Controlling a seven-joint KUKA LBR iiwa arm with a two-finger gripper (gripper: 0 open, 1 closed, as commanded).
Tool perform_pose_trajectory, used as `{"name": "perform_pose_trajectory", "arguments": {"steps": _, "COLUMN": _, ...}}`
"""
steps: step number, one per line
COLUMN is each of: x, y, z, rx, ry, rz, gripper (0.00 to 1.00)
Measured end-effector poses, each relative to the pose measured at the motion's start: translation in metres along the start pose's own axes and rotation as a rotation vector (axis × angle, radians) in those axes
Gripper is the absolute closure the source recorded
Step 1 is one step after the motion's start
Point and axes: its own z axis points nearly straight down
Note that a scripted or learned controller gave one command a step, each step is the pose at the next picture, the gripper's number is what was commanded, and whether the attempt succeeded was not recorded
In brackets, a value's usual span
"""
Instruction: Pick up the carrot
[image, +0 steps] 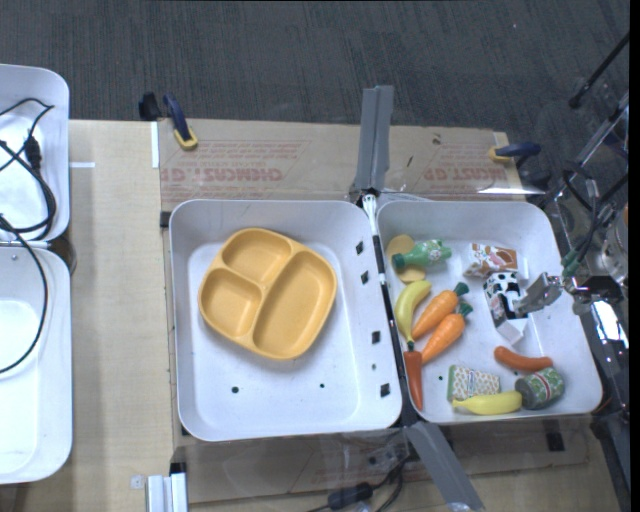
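Two orange carrots with green tops lie side by side in the middle of the right bin (560, 250), one carrot (437, 308) just above the other carrot (445, 336). A thinner orange-red piece (413, 376) lies below them by the bin's left wall. My gripper (533, 298) reaches in from the right, low over the bin's right half, beside a black-and-white cow-patterned item (503, 290). It is well to the right of the carrots and touches neither.
Around the carrots are a banana (410, 303), a green vegetable (422, 254), an orange sausage (522, 359), a green can (541, 388), a yellow fruit (489, 404) and a patterned box (472, 381). The left bin (190, 330) holds a yellow divided plate (267, 292).
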Motion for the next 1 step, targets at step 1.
{"name": "perform_pose_trajectory", "arguments": {"steps": 1, "x": 0.0755, "y": 0.0084, "z": 0.0955, "rx": 0.001, "ry": 0.0, "rz": -0.209, "gripper": 0.0}}
